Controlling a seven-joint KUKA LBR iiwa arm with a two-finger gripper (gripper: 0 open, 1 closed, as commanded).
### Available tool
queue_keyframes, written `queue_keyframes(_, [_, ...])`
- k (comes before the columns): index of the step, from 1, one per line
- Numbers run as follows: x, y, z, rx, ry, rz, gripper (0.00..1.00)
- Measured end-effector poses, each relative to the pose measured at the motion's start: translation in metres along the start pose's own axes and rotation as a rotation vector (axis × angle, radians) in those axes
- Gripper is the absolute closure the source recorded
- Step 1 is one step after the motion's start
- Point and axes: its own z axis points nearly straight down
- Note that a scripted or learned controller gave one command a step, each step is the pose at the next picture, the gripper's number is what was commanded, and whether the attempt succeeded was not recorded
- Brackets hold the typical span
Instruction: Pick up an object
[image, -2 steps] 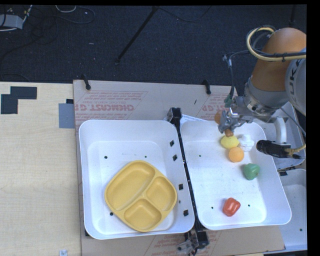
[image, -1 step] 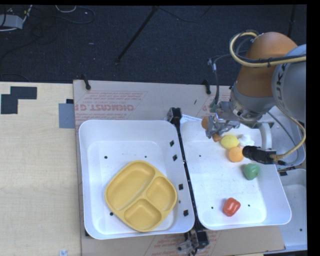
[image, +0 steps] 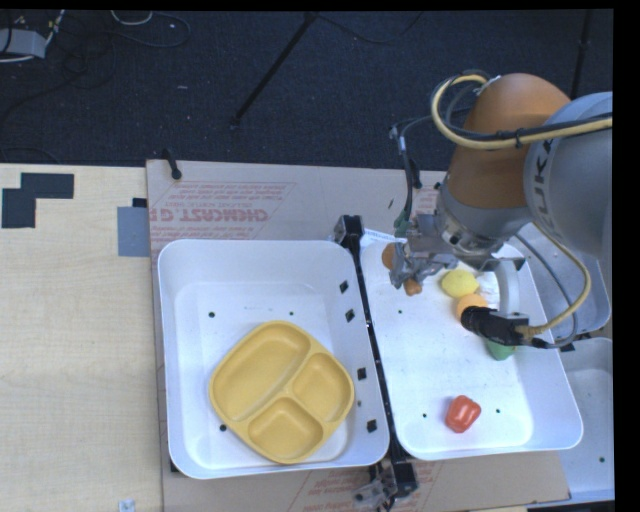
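We saw the arm (image: 520, 150) reaching in over the right bin (image: 540, 430), its orange band bulging above the wrist and the gripper (image: 408, 268) lowered near that bin's far left corner, close to the divider between the two bins. Whether the jaws stood apart or together, we could not tell; the fingers were small and dark against the clutter, and nothing could be made out between them.

Just below the jaws lay a small orange-brown object (image: 411, 287), so close that we could not say if it touched them. Another small orange piece (image: 388, 256) sat just to the left of the jaws, against the bin's wall. To the right of the jaws, near but apart, rested a yellow lemon-like object (image: 459, 283). Further right and lower, an orange item (image: 472, 303) lay beside it, and past that a green object (image: 499, 349) peeked out from under a black fitting on the arm's cabling. Well below the jaws, toward the near edge of the same bin, sat a red pepper-like object (image: 462, 413), apart from everything else.

Across the divider, down and to the left of the jaws, the left bin (image: 185, 300) held a yellow divided plate (image: 282, 391) with three compartments, lying flat and turned at an angle.
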Motion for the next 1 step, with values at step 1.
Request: queue_keyframes(1, [0.046,-0.021,0.0152,0.002,-0.001,0.001,1.0])
